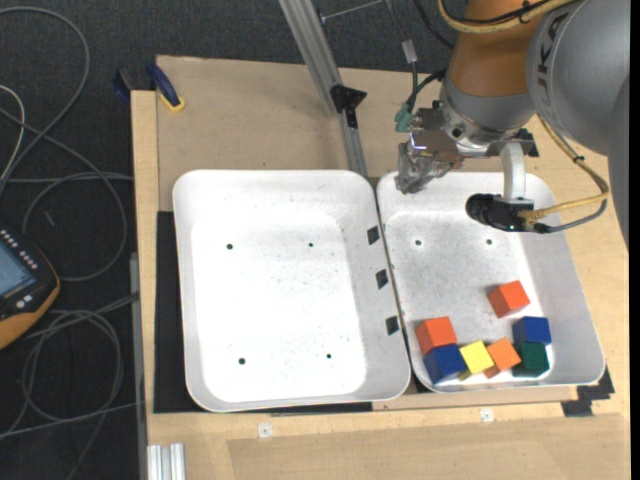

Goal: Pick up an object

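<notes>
Fingers [412,180] are seen bunched narrow with nothing held between them, gripper [415,173] hung over the far left corner of the right bin [560,268]. So nothing's been picked yet, pretty much everything is left. Blocks are piled at the near edge, well apart: orange block [509,297], blue block [445,362], yellow block [477,356]. Fingertips are blurry, tbh, and the green block [532,360] is half tucked behind others.

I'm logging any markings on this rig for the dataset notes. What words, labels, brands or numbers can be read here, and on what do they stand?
"KU": dark letters, cut off by the frame edge, on the grey arm casing.
Handheld pendant at the left edge: its screen is lit, but too small and blurred to read.
Nothing readable on the white bins or the coloured blocks.
</notes>
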